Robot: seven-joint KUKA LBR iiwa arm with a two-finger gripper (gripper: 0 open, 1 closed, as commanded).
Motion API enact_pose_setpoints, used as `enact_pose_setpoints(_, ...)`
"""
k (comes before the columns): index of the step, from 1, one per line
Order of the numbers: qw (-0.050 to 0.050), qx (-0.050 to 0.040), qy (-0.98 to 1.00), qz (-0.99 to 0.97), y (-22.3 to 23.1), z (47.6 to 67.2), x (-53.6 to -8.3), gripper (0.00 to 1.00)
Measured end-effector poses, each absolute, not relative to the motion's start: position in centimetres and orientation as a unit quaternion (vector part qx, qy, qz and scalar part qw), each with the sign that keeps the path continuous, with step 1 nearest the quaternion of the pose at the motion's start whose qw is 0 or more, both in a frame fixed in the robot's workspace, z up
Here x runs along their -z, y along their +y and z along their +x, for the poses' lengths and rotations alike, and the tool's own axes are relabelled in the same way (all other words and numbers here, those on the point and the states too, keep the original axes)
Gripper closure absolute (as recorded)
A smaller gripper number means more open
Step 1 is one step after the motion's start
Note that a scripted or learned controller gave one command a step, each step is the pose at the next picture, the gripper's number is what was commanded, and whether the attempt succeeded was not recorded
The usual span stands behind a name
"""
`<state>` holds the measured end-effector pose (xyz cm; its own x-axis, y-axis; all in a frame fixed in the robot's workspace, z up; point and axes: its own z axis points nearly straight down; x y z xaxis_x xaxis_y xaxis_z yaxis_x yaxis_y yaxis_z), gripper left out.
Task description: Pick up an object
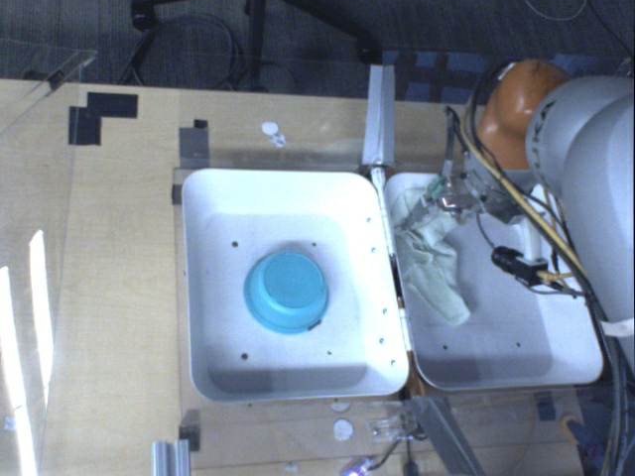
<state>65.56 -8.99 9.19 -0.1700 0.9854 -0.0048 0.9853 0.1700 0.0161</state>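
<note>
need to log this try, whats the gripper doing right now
gripper: down at the top of the pale cloth in the right bin; a grasp cannot be told.

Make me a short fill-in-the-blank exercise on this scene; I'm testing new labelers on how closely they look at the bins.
1. The round bowl in the left bin is coloured ____.
2. The crumpled cloth lies in the ____ bin.
3. The gripper is over the ____ end of the cloth.
4. The cloth lies against the bin wall nearest the ____ bin.

Missing words: blue; right; far (upper); left
</note>
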Motion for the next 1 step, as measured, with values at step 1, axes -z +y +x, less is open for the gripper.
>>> enact_pose_setpoints(1, 0.009, -0.0070, 0.767, 0.642, -8.72, 65.77, -10.41, 1.00)
